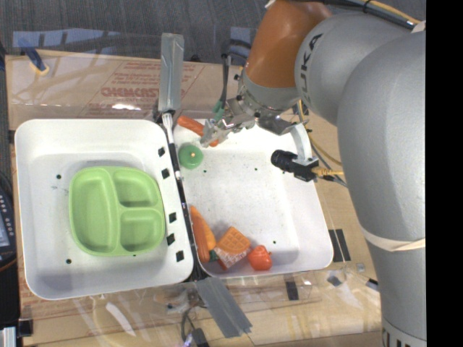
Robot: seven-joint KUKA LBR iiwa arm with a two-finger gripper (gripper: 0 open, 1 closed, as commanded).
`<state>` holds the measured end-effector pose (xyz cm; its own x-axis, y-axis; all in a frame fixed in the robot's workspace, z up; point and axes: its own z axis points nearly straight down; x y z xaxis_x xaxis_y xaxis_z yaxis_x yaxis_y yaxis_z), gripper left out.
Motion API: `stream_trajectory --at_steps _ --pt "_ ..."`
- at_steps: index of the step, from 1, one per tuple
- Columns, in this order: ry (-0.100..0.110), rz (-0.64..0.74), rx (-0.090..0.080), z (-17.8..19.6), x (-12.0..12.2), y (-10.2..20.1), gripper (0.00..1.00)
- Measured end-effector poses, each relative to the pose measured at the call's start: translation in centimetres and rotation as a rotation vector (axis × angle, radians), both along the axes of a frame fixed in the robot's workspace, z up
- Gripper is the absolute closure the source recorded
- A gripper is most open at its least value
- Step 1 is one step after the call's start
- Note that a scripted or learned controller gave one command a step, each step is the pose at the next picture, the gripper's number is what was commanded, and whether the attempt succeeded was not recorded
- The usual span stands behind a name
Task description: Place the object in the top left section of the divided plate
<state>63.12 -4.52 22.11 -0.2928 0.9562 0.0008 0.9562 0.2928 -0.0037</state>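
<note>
The grey arm point(376, 121) looms nearest. Far left of the gripper point(215, 132) sits the green divided plate point(116, 210), all 3 sections bare. The gripper hangs by an orange carrot piece point(190, 126); its grip is unclear. Placing seems entirely undone.

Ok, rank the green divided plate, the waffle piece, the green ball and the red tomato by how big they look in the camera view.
Largest to smallest:
1. green divided plate
2. waffle piece
3. green ball and red tomato: these look about alike, so I won't rank them.
</note>
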Motion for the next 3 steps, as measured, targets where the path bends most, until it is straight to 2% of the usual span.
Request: stream_trajectory --at_steps 1,2,3 --pt "0.002 -0.153 0.000 -3.1 -1.8 6.5 1.00" --pt "0.002 -0.154 0.000 -3.0 -1.8 6.5 0.00" --pt "-0.007 -0.182 0.000 9.7 0.3 2.9 0.00"
